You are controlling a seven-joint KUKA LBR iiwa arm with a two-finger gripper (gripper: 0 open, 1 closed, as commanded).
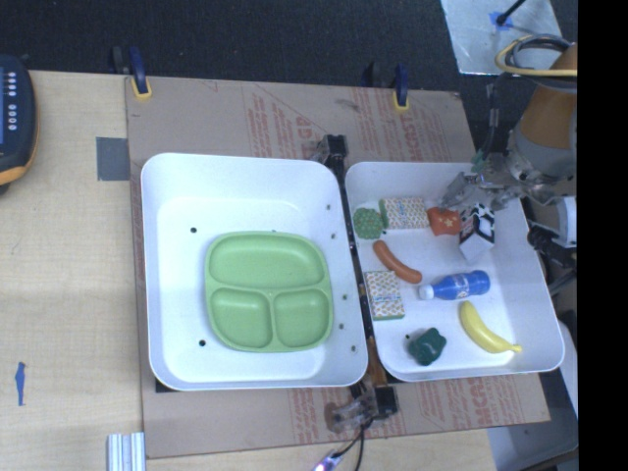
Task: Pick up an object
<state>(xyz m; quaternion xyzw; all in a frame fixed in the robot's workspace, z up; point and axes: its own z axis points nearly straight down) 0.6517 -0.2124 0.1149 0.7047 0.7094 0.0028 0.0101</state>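
right bin (546, 292) crowded with small objects, left bin (167, 263) floor open around green tray (267, 290)

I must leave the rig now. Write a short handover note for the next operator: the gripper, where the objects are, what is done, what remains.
Gripper: low over the far part of the right bin, near the orange object; nothing visibly held.
Right bin: banana, blue bottle, sausage, dark green piece, round green piece, two patterned blocks.
Left bin: green divided plate.
Done: no pick yet.
Left: grasp one object and lift.
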